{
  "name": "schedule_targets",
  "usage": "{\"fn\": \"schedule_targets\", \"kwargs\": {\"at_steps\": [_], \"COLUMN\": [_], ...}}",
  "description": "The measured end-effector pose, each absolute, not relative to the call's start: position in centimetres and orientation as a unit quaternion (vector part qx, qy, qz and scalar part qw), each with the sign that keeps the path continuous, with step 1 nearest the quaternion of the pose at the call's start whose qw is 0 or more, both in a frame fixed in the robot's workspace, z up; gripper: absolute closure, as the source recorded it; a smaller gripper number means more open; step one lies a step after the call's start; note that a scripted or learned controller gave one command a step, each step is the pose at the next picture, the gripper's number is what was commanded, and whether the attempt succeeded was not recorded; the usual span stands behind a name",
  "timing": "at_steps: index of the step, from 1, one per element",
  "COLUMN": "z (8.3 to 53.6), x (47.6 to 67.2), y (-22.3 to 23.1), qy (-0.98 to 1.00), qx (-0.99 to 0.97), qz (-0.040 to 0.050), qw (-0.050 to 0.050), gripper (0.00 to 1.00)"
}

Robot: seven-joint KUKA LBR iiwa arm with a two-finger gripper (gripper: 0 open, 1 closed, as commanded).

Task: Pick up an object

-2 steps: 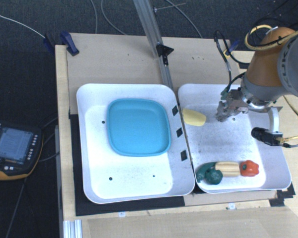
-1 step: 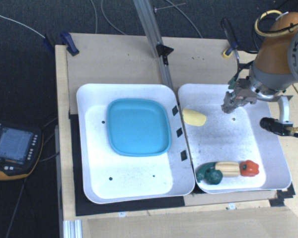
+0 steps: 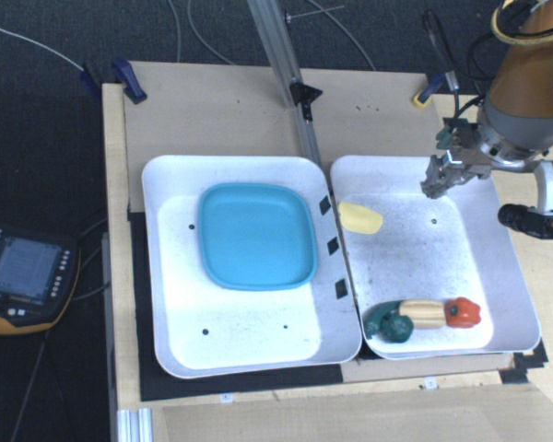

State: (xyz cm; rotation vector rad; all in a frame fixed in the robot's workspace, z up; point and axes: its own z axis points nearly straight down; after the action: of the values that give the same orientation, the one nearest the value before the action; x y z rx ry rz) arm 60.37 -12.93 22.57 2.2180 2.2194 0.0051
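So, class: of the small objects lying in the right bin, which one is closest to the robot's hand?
The pale yellow piece, alone by the bin's left wall. The green, tan and red items cluster at the near edge, farther from the hand.

The grey KUKA arm with its orange band point(image 3: 525, 58) reaches in from the right, its wrist bent downward and leftward. The small dark two-finger gripper point(image 3: 436, 184) hangs at the arm's lower left end, pointing down. The gripper looks too small and dark in the camera view to read clearly.
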Motion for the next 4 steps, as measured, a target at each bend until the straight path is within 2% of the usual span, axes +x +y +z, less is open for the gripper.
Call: {"fn": "schedule_targets", "kwargs": {"at_steps": [1,3,4], "z": [27.4,24.2,23.3], "x": [60.5,59.8,60.6], "y": [-12.9,-2.9,2.4], "qy": [0.707,0.708,0.709], "qx": [0.707,0.706,0.705], "qz": [0.0016,0.0001,0.0003], "qw": [0.002,0.0,0.0], "gripper": [1.0,1.0,1.0]}}
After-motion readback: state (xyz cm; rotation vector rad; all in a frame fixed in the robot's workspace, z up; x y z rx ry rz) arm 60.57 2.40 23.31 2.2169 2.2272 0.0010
